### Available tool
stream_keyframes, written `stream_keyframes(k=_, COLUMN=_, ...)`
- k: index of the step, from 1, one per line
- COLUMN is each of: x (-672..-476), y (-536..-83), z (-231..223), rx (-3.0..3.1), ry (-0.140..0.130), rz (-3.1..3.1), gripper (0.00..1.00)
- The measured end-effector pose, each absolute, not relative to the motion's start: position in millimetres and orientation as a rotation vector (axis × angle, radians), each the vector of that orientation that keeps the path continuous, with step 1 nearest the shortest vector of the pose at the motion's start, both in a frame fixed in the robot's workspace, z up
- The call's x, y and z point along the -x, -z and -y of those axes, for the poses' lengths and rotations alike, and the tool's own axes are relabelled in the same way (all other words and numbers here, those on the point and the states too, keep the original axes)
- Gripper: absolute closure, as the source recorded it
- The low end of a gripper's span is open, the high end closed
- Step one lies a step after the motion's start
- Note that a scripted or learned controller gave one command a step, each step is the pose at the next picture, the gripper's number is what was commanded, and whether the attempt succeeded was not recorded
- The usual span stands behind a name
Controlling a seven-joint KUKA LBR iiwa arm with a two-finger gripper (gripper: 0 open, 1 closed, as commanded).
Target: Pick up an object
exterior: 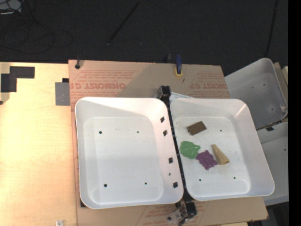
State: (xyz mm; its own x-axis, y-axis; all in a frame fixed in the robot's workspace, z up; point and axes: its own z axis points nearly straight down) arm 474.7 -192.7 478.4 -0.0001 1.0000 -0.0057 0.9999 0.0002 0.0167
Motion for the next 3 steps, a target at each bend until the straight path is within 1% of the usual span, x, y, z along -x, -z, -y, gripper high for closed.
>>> stream_keyframes(k=1, x=-476.8, y=-477.8, z=191.4, rx=-2.218, ry=0.004, rz=-2.226, gripper=1.00)
stream_keyframes(k=2, x=-476.7, y=-514.1, z=120.3, rx=-2.212, ry=-0.003, rz=-2.229, gripper=1.00)
stream_keyframes(k=3, x=-473.8, y=-317.9, z=62.6, rx=-2.229, ry=0.019, rz=-2.239, gripper=1.00)
